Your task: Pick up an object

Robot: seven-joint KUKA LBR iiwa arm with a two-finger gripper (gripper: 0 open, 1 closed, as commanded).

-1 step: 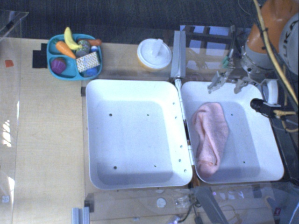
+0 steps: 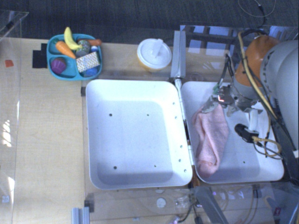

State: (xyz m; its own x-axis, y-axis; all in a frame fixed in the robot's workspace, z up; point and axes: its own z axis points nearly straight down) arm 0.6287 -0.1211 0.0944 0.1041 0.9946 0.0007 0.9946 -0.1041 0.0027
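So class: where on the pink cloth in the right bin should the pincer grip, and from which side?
Probably the bunched lower end of the pink cloth, from straight above: it lies long and limp along the right bin's left wall, and its folds give something to pinch.

The grey arm [image 2: 280, 73] comes in from the right side and bends down at the far right part of the scene. The orange band [image 2: 254, 59] sits above the wrist, and yellow and black cables run along it. The gripper [image 2: 219, 101] points down and to the left, low at the far end, with a small red light on its body.
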